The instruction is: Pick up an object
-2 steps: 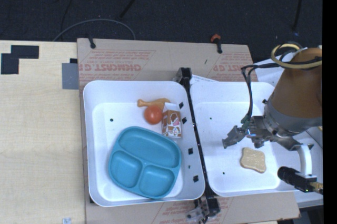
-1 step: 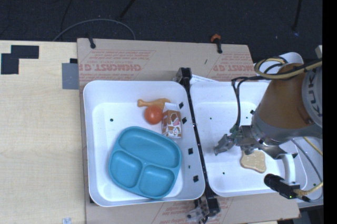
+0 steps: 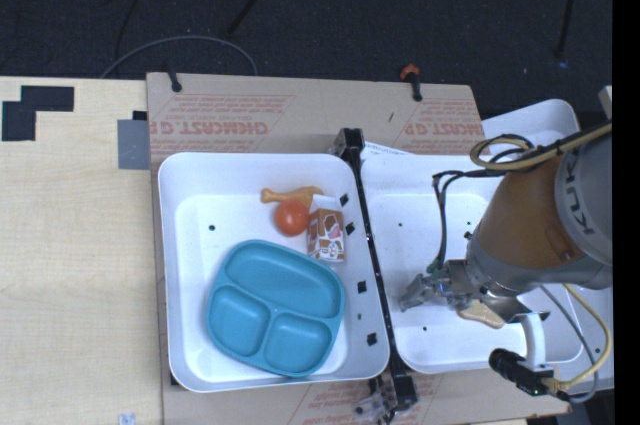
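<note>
My gripper hangs low over the right bin, near its left wall, on the grey arm with the orange band. A small tan object lies just right of the gripper, partly under the wrist; whether it touches the gripper is unclear. The left bin holds a blue divided plate, a red-orange ball, an orange drumstick-shaped toy and a small brown-and-white carton.
A black divider with clamps runs between the two bins. Cables loop over the right bin by the arm. Cardboard lies beneath the bins, with a wooden bench top to the left.
</note>
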Controlling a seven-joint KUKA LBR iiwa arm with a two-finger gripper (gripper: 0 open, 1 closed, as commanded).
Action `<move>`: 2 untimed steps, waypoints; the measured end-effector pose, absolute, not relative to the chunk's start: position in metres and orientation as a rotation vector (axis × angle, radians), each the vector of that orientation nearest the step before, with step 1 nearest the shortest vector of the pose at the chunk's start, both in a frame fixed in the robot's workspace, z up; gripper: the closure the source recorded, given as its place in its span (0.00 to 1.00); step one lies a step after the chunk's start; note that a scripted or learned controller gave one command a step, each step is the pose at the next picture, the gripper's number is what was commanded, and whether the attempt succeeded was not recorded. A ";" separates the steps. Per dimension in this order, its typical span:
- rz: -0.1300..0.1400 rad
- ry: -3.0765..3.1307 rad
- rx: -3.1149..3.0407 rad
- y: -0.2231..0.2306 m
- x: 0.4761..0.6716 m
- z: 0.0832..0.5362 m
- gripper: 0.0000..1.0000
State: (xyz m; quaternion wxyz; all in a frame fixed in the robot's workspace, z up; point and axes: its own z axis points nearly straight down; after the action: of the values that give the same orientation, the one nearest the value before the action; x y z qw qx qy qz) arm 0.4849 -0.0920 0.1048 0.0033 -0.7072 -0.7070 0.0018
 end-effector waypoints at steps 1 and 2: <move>0.006 -2.210 -2.223 -0.094 0.485 0.116 1.00; 0.001 -2.220 -2.220 -0.095 0.486 0.157 1.00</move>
State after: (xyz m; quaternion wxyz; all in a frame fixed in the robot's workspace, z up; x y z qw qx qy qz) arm 0.4863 -0.0950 0.1569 0.0010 -0.7071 -0.7071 0.0004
